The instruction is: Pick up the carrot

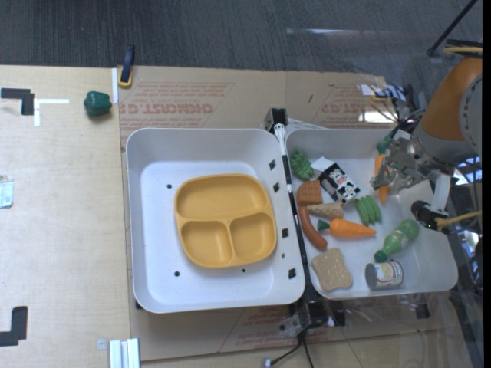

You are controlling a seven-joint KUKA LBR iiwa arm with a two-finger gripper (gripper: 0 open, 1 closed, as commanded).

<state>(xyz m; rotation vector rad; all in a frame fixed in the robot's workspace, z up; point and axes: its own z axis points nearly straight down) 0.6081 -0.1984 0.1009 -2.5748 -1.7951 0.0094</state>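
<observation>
Carrot (352, 228): lying flat in right bin (430, 278), tip pointing right, between sausage (313, 229) and green bottle (398, 239).
End effector (387, 181): over right bin's far right side, above and right of carrot, apart from it; finger opening impossible to tell.
Left bin (146, 228): holding yellow divided plate (225, 219).

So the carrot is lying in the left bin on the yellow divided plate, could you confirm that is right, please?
Not quite: the carrot lies in the right bin, among the other toy food, beside the hot dog. The camera view shows the yellow divided plate in the left bin.
</observation>
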